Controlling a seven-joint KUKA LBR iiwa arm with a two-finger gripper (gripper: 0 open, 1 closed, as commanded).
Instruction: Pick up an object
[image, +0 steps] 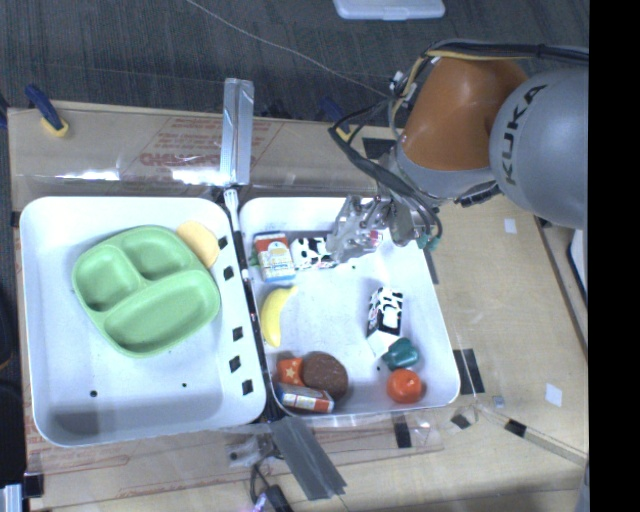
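Whether the jaws stand open or closed cannot be told, for the gripper (352, 235) is a blur of metal low at the far rim of the right bin (440, 330), over a black-and-white carton (312, 251). Just left of that lies a small green-labelled carton (273, 257), with a banana (273, 315) nearer the camera. Further out sit a cow-patterned bottle (385, 312), a tomato (405, 385) and a brown round thing (324, 372) (perhaps a cookie). A green divided plate (147, 290) rests in the left bin (60, 400)
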